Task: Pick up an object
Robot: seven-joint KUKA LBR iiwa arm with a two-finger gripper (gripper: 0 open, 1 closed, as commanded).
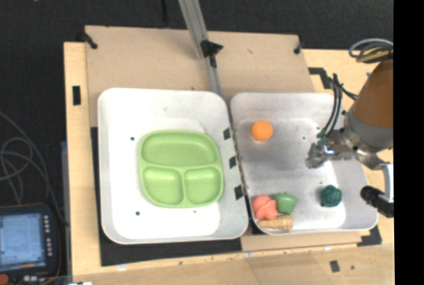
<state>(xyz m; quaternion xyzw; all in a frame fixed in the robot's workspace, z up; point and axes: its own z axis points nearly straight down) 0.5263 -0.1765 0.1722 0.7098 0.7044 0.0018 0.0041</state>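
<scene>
Camera view: round orange ball point(262, 130), seemingly axisless.

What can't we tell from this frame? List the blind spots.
- Gripper, camera view: too small and blurred to read.
- Arm: cut off by the right edge.
- Pink, green and tan cluster in the right bin: too small to identify; they overlap.
- Dark green object: too small to name.
- Screen, bottom left: unreadable, cut by the edge.

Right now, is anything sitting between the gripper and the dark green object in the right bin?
Nothing visible does. The gripper hangs over bare bin floor, and the dark green object lies just below it in the view, apart from the orange ball and the pink and green pieces.
</scene>
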